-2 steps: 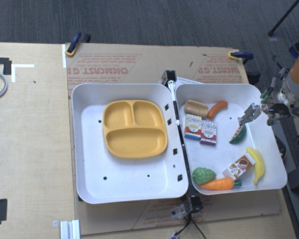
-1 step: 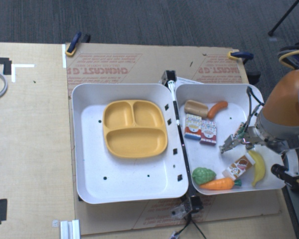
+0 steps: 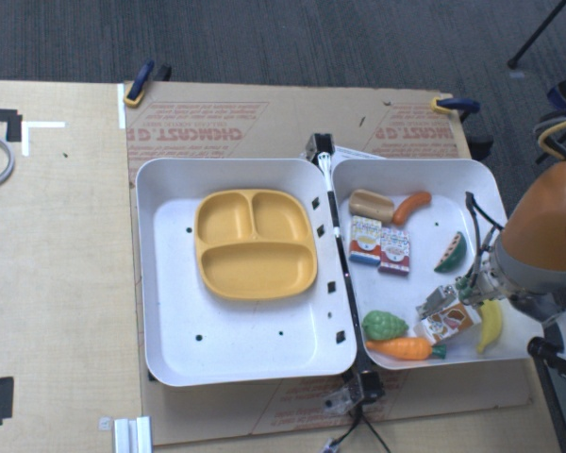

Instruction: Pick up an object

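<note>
My gripper (image 3: 442, 301) hangs low over the near right part of the right bin (image 3: 486, 182), with the grey arm and its orange band (image 3: 550, 217) coming in from the right. Right under and touching the gripper lies a small red-and-white carton (image 3: 451, 323), tilted. I cannot tell whether the carton is being held. A banana (image 3: 491, 326) lies just right of it, and a carrot (image 3: 403, 348) and a green leafy vegetable (image 3: 384, 326) to its left. A watermelon slice (image 3: 451, 253) sits just beyond the gripper.
Further back in the right bin are two small cartons (image 3: 380, 244), a bread roll (image 3: 372, 204) and a sausage (image 3: 411, 206). The left bin (image 3: 165, 281) holds a yellow divided plate (image 3: 256, 244). A black cable (image 3: 476, 217) runs along the arm.
</note>
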`<state>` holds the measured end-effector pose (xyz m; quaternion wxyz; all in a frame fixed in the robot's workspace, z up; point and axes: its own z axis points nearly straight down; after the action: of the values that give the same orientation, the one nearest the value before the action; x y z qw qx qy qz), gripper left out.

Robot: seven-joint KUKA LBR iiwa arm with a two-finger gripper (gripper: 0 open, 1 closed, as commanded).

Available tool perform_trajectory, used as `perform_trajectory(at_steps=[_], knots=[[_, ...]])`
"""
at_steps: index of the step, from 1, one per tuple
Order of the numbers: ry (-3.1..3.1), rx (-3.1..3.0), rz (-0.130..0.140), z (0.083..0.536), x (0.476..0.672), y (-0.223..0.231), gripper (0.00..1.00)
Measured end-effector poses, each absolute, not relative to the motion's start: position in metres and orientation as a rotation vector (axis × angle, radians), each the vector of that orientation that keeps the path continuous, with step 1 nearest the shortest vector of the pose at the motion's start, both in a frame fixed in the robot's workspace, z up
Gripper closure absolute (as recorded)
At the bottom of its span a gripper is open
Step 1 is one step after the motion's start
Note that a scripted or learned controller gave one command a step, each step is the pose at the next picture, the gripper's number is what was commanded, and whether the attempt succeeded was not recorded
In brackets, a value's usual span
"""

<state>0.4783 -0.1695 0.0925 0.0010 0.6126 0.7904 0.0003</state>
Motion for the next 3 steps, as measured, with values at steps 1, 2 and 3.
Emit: perform_trajectory(at_steps=[1, 2, 3], knots=[[2.477, 1.924, 0.002, 0.102, 0.48, -0.17, 1.0], [2.688, 1.624, 0.001, 0.092, 0.478, -0.144, 1.0], [2.69, 1.62, 0.001, 0.192, 0.48, -0.073, 1.0]])
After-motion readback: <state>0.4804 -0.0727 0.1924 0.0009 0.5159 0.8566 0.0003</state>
